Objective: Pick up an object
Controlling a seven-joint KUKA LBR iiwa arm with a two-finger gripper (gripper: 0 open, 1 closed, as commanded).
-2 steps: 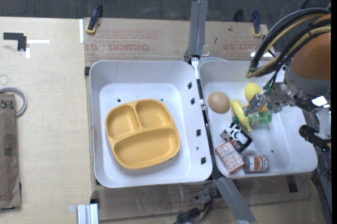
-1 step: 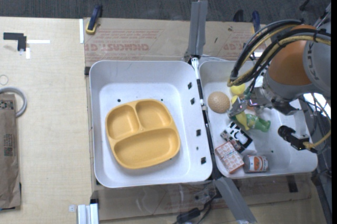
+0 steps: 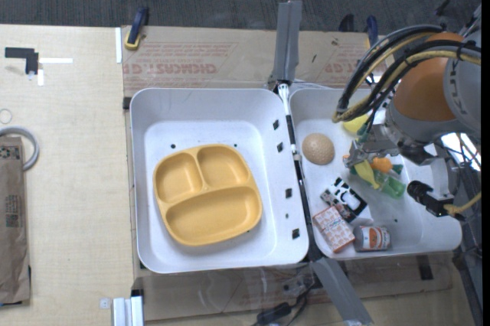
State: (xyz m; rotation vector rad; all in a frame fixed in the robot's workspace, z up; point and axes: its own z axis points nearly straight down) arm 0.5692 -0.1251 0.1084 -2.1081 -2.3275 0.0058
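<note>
The right bin [image 3: 417, 240] holds several small objects. A tan egg-shaped ball [image 3: 318, 148] lies near its left wall. A black-and-white item [image 3: 348, 197], a red-and-white packet [image 3: 332, 228] and a small can [image 3: 373, 238] sit toward the front. Under the arm's wrist lies a cluster of yellow, orange and green toy food [image 3: 379, 171]. My gripper [image 3: 366, 156] reaches down from the right onto that cluster, and the wrist and cables hide its tips.
The left bin [image 3: 145, 187] carries a yellow divided plate [image 3: 207, 194]. A grey divider post [image 3: 288, 41] stands between the bins at the back. Black and yellow cables [image 3: 383, 72] loop over the right bin. A brown bag [image 3: 11, 217] lies at far left.
</note>
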